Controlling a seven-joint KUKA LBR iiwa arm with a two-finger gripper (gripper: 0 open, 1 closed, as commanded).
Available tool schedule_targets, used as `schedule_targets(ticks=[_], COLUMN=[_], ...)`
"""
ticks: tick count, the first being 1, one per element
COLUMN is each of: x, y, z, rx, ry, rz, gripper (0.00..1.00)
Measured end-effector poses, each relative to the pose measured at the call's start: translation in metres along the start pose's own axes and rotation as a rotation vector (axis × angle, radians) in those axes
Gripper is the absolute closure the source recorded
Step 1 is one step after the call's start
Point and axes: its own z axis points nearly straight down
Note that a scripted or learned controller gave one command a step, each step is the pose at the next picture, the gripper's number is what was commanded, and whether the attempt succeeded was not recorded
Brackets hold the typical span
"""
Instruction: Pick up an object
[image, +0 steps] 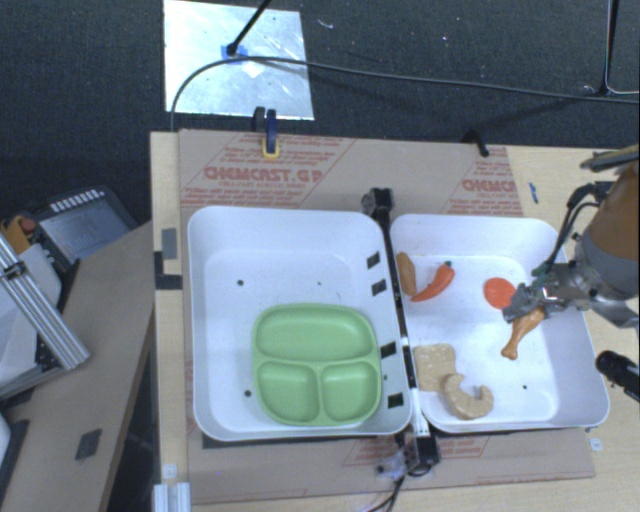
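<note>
Right now our likeliest target is the toy chicken drumstick (523, 331), lying at a slant toward the right side of the right bin (470, 232), bone end pointing down and left. Our gripper (528, 299) sits at its upper, meaty end, touching or just over it; we cannot tell whether the fingers are spread or closed, nor whether the drumstick is truly between them, so we do not count it as held.

To do this step well, we judge that we should close across the narrow width of the drumstick rather than along its length, and take it near the thick end, where there is more to bite on. A grip too near the tip may let it swing or slip as we lift. We should rise straight up and slowly at first.

Just beside the gripper, to its left, lies a round red-orange piece (499, 291); we should keep the fingers from catching it too. Farther left are a red chili pepper (434, 283) and a tan sausage-like piece (405, 272), and toward the front edge a flat tan slice (434, 364) and a curved tan piece (468, 399), all well apart. The left bin (220, 300) holds a green divided tray (315, 362).
</note>
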Motion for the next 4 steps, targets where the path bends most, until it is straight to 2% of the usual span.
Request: schedule_targets(ticks=[1, 2, 4], x=[-0.001, 0.053, 0.139], y=[0.002, 0.015, 0.051], z=[-0.053, -0.041, -0.031], rx=[-0.001, 0.006, 0.005], ry=[0.0, 0.004, 0.003], rz=[-0.001, -0.006, -0.005], gripper=[1.0, 1.0, 1.0])
